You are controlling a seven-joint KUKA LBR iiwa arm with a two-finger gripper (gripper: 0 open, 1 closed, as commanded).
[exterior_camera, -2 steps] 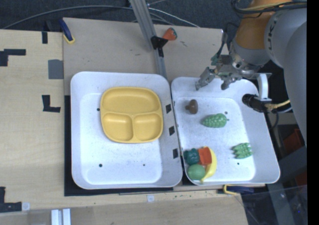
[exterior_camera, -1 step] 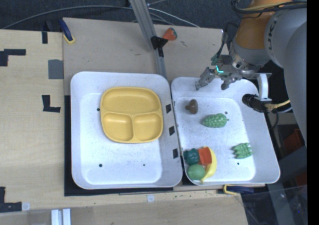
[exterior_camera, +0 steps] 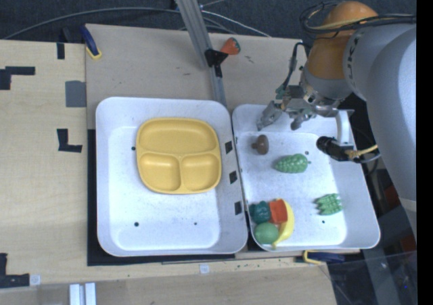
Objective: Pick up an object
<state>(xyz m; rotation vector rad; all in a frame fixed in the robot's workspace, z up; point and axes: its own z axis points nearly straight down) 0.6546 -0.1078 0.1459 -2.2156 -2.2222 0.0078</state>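
White right bin (exterior_camera: 352, 226) holds every object — none lifted yet, so the pick is all ahead. Gripper (exterior_camera: 283, 113) hovers at the bin's far rim, jaws apart, gripping nothing. Brown piece (exterior_camera: 260, 143) lies just below it; green toy (exterior_camera: 291, 163) beyond (both with bare floor around). Toy cluster (exterior_camera: 272, 220) crowds the bin's near-left corner.

Two white bins (exterior_camera: 108, 161) sit on a pale tan counter (exterior_camera: 40, 182); the left holds a yellow divided tray (exterior_camera: 179, 155). In the right bin: a brown piece (exterior_camera: 260, 143), two leafy green items (exterior_camera: 291, 163), and at 6 o'clock a cluster of teal, orange, yellow and light green
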